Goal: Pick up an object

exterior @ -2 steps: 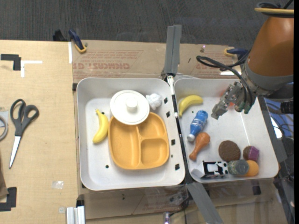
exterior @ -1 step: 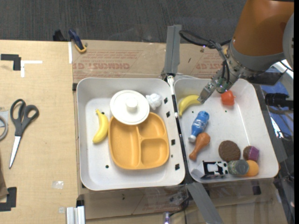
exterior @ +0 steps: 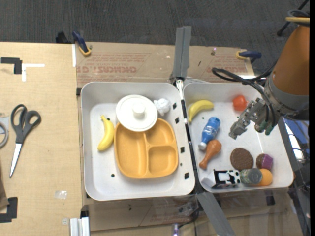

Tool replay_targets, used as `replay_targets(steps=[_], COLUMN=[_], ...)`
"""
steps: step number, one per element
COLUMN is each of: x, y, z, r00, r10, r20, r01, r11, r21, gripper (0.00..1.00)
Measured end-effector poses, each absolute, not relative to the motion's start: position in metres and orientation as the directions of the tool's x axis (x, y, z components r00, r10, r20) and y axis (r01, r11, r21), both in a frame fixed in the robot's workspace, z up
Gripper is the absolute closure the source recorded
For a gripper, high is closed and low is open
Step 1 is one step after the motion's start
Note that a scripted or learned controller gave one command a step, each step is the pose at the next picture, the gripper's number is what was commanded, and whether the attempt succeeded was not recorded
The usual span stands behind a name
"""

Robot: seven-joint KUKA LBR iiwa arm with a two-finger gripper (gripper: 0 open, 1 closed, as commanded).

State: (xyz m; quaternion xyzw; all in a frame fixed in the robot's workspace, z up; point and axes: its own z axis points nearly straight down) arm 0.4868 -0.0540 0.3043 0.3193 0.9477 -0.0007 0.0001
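Observation:
My gripper hangs over the right part of the right bin, open with nothing between its fingers. Below it lie a brown round cookie and a purple piece. A small red ball sits just up and left of the gripper. Further left in this bin are a yellow banana, a blue bottle and an orange drumstick-shaped toy. Along the bin's front edge lie a black-and-white object, a grey-green can and an orange ball.
The left bin holds a yellow divided tray, a white round lid, a second banana and a white crumpled piece. Scissors lie on the bench at far left. The grey-and-orange arm stands over the right bin's right side.

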Motion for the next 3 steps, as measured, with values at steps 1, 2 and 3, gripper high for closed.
replay_targets(steps=[1, 2, 3], x=[0.486, 0.547, 0.583], y=[-0.032, -0.017, 0.011], z=[0.191, 0.191, 0.262], r00=[-0.765, -0.796, -0.662], r10=[0.644, 0.605, 0.75], r20=[0.0, -0.001, -0.002], r01=[0.644, 0.605, 0.75], r11=[0.765, 0.796, 0.662], r21=[-0.001, 0.0, 0.0], gripper=[1.0, 1.0, 1.0])
